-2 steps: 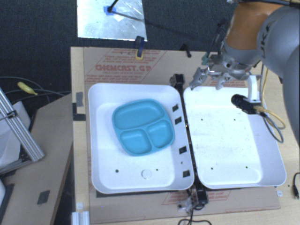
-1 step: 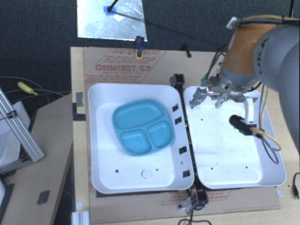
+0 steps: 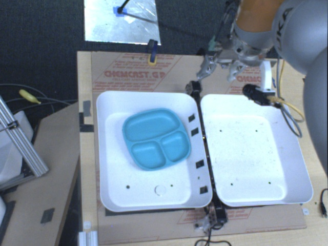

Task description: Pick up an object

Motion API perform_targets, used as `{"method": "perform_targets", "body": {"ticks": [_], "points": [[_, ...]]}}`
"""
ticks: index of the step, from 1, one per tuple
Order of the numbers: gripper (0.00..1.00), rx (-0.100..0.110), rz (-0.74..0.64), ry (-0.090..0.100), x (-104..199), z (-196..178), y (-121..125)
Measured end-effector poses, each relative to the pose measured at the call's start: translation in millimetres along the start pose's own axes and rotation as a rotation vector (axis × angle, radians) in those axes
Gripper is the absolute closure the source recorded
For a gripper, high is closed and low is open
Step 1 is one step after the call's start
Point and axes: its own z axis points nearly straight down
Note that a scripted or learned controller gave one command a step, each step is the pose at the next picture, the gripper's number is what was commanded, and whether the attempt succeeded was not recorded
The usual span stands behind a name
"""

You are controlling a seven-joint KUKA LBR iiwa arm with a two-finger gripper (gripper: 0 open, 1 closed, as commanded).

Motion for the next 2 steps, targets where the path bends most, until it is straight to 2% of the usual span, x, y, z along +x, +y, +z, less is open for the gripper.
{"method": "perform_targets", "body": {"ticks": [1, 2], "points": [[0.00, 0.023, 0.012, -0.002, -20, 93, -7], [1.00, 0.012, 0.007, -0.002, -19, 76, -4]]}}
